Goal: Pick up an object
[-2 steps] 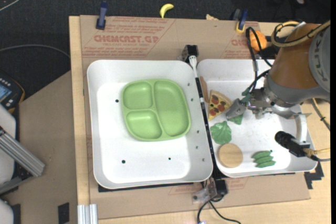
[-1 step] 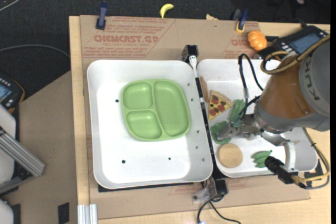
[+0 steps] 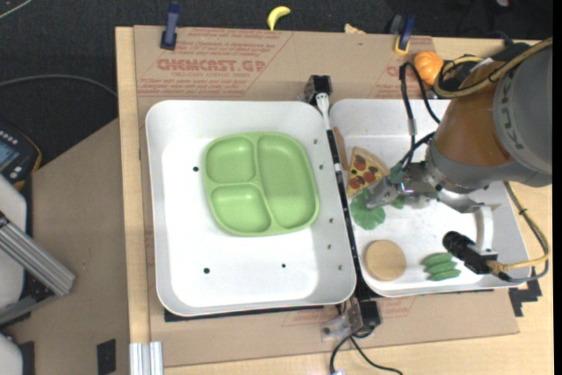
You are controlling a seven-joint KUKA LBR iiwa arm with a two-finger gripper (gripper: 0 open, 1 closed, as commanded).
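I saw the gripper (image 3: 384, 191) low in the right bin (image 3: 413, 284), crowding its left wall beside the pizza slice (image 3: 363, 170) and green leafy toy (image 3: 365, 212); finger state unclear.

Grey arm with orange band reaches in from right, wrist bent low, gripper (image 3: 384, 191) pointing left, fingers obscured.

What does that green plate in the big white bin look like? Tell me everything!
The green plate is light green, looks like smooth plastic, and has a rounded square shape. Raised ridges split it into three sections: two smaller ones on the left and one long one on the right. It lies flat, right side up, near the middle of the left bin, turned slightly.
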